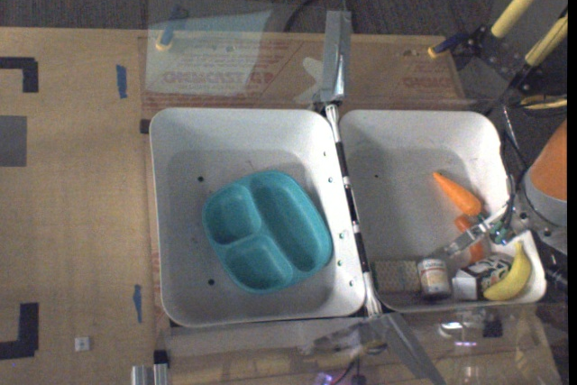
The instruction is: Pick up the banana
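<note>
Tool (475,234) hovering over right bin (406,140), finger state unclear; banana (510,277) lying in near-right corner, beside small box (478,275).

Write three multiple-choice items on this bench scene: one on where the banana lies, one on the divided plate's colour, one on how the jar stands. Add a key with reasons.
1. Where does the banana lie?
A. Left bin, centre
B. Right bin, near right corner
C. On the cardboard outside the bins

2. What colour is the divided plate in the left bin?
A. Teal
B. Red
C. Yellow

3. How does the small jar stand?
A. Stacked on the plate
B. Held in the pincer
C. Resting on the floor of the right bin, by its near wall

Key: 1 B, the yellow fruit sits in that corner beside a small carton. 2 A, the plate is plainly teal. 3 C, the jar rests apart from the pincer.
</note>
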`<state>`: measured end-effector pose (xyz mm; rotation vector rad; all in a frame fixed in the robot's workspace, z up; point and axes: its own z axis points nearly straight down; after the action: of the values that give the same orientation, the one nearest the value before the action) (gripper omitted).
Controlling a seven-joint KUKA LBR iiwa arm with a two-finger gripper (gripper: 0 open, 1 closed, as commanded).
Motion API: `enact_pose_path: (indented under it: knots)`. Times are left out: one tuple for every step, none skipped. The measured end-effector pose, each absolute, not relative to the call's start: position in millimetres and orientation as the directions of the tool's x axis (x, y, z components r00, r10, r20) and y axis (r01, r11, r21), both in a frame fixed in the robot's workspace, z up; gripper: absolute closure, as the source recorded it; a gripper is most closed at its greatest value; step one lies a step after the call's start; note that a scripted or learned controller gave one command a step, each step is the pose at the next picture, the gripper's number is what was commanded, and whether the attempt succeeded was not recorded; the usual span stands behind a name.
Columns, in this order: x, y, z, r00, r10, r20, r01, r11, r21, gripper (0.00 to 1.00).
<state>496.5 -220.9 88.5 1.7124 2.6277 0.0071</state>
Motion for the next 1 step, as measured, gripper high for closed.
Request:
enact_pose_path:
  knots:
    - [498.2, -225.8, 100.4, -0.397, 0.918, -0.014, 0.918, 0.397, 0.015, 1.00]
